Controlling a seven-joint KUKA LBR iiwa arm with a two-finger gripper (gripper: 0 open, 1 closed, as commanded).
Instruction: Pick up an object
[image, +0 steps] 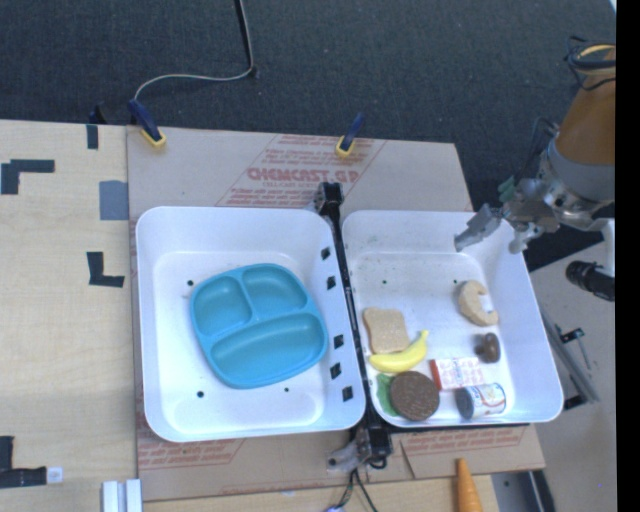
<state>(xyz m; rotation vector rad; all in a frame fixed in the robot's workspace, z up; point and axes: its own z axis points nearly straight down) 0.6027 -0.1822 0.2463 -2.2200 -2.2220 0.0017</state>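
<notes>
Tool (497, 228): hangs over the right bin's (520, 300) far corner, prongs spread, holding nothing.
Banana (399, 354): lies mid-bin beside the bread (386, 327); likely light, smooth, curved; best pinched across its middle.

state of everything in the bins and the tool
blue three-compartment plastic plate: flat in left white bin
slice of toast: flat in right white bin
yellow banana: against the toast
round brown patty: flat
red-and-white carton: on its side
tool: above right bin's far corner, holding nothing
</notes>
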